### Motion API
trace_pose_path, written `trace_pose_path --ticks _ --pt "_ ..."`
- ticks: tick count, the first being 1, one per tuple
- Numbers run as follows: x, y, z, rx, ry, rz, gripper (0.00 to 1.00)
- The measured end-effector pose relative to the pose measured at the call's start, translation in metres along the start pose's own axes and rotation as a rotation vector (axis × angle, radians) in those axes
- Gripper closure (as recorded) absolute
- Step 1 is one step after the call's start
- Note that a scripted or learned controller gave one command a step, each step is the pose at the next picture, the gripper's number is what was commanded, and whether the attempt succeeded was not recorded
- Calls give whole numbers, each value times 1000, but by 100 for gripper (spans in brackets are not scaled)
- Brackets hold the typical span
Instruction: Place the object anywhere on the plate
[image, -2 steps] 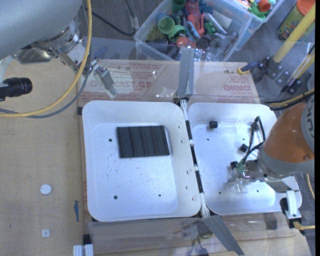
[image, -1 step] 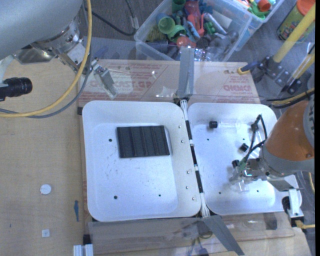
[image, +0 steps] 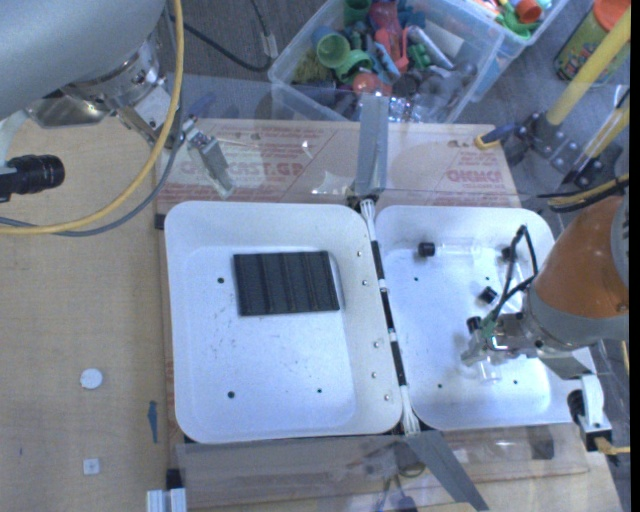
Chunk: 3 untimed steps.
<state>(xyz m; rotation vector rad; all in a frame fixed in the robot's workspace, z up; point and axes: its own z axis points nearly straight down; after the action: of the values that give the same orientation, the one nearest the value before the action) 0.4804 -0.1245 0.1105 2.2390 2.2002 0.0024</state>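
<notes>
1. Bins (image: 200, 400): white plastic, smooth, faintly speckled
2. Plate (image: 287, 283): dark, matt, ribbed
3. Bench (image: 70, 300): pale wood, matt
4. Arm (image: 590, 275): glossy orange band over grey
5. Tub (image: 300, 75): clear plastic

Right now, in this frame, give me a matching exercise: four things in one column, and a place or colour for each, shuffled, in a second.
Things:
1. dark ribbed plate
2. pincer
3. clear tub of toys
4. yellow cable

Places or colours:
A. beyond the bins, at the top of the view
B. low over the right bin
C. lying in the left bin
D. curving across the wooden bench at upper left

Pairs: 1-C, 2-B, 3-A, 4-D
</notes>
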Motion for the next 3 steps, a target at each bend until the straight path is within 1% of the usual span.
trace_pose_path --ticks 1,2,3 --pt "-1 1 -9 -2 -1 1 100" --pt "113 6 -74 4 1 -35 100" --pt "198 -4 -75 4 1 -125 100"
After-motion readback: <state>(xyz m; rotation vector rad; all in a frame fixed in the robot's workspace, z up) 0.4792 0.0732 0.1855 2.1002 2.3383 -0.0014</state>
